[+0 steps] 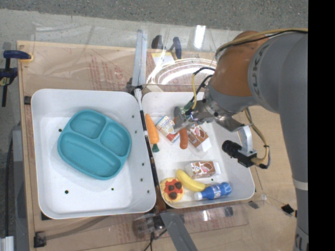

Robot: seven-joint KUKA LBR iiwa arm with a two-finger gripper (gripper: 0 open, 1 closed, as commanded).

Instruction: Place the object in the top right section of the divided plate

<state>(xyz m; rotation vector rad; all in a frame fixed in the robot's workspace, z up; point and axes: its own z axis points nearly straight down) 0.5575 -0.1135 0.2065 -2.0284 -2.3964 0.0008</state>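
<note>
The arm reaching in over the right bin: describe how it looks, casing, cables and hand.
The arm is a thick, rounded grey casing with a broad orange band above the wrist and faint raised lettering on the grey shell. Yellow and black cables loop down beside the wrist. The hand is a small dark metal assembly, and a black cylindrical part sticks out on a pale bracket.

Beyond the wooden worktop (78, 67) lay grey speckled floor (157, 4); a blue clamp (9, 67) gripped the worktop's left edge, and glare struck clear sheeting (199, 35) at its back.
</note>
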